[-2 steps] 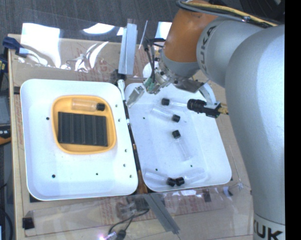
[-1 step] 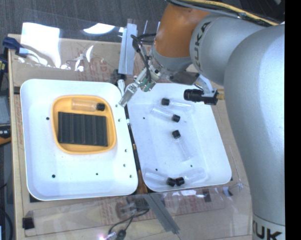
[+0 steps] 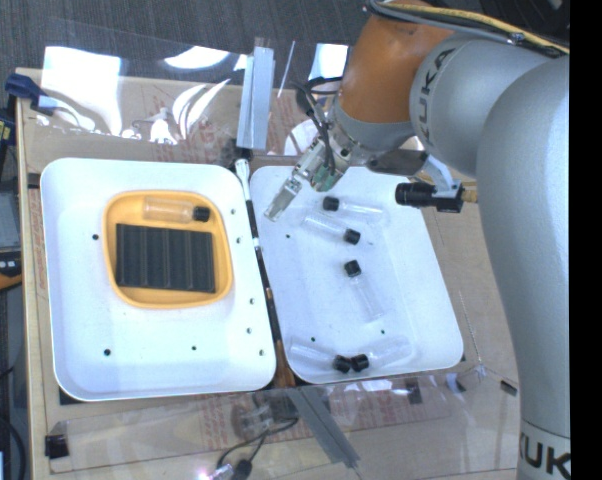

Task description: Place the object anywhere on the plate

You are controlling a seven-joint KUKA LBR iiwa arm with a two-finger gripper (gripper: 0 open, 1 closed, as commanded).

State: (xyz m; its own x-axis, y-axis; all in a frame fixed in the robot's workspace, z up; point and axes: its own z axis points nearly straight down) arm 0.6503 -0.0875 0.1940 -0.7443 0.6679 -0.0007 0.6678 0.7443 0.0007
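The left bin (image 3: 71, 298) sits on the tabletop (image 3: 131, 128) and carries a yellow plate (image 3: 116, 268) with rounded corners. A black ribbed block (image 3: 171, 258) lies across the plate's middle. Along the plate's far edge, just beyond the block, rests a clear vial with a black cap (image 3: 176, 209), lying on its side with the cap pointing right. So one such object is already on the plate.

Between the bins a narrow dark seam runs front to back, and a grey metal rail (image 3: 254, 98) stands behind it on the tabletop.

The right bin (image 3: 431, 298) holds several more clear vials with black caps. One lies near the far edge (image 3: 343, 206), another just in front of it (image 3: 333, 230), a third near the middle (image 3: 359, 283), and a pair lies close to the near rim, caps side by side (image 3: 366, 358). All are lying flat and are hard to make out against the white.

The hand (image 3: 279, 206) hangs over the far left corner of the right bin, tilted down and to the left, its tip near the bin's inner wall. Whether its tip parts are apart or together cannot be told, and nothing can be seen in its grip. Above it rise the orange band (image 3: 391, 58) and the grey arm (image 3: 511, 168), filling the right side.
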